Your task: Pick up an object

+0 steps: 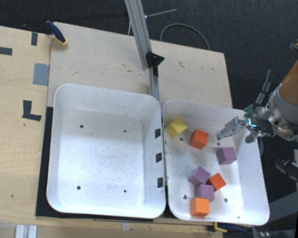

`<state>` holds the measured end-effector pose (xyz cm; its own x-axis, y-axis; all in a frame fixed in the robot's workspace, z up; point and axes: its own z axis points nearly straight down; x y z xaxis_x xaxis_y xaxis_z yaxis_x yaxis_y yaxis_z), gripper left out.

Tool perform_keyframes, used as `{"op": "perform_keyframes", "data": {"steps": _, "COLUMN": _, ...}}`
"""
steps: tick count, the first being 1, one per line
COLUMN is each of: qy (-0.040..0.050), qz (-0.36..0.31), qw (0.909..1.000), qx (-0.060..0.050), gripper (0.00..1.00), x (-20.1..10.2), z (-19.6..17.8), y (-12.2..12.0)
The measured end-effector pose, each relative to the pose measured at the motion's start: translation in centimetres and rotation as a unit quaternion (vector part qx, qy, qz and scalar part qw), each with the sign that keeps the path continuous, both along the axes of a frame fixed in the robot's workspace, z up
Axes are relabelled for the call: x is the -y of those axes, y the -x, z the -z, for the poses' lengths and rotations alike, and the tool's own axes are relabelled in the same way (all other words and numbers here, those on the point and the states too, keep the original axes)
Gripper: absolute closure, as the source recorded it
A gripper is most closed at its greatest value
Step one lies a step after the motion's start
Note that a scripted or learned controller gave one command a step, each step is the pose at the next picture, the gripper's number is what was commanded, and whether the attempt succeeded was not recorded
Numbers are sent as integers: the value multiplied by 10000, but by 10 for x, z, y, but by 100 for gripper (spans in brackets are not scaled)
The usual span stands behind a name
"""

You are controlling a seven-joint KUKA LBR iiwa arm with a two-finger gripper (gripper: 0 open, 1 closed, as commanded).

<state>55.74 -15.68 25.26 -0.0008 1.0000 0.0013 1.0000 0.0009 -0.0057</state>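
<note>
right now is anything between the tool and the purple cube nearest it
Nothing visible does. The tool hangs over the upper part of the right bin, and the nearest purple cube lies just below it in the view with bare bin floor between them. The orange cube sits off to the left, apart.

A single fixed camera hangs above the bench (119, 57) and looks down at a slant, far enough back to take in both white bins whole. The left bin (58, 147) sits mid-frame, the right bin (252, 184) toward the right edge. The bench's far edge runs near the top of the view, its near edge along the bottom. The arm (297, 86) enters from the right.
</note>
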Motion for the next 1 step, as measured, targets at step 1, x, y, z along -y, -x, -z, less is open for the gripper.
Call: {"op": "perform_keyframes", "data": {"steps": 1, "qy": 6, "qz": -8, "qw": 10000, "qx": 21, "gripper": 0, "x": 0, "z": -2, "y": -1}}
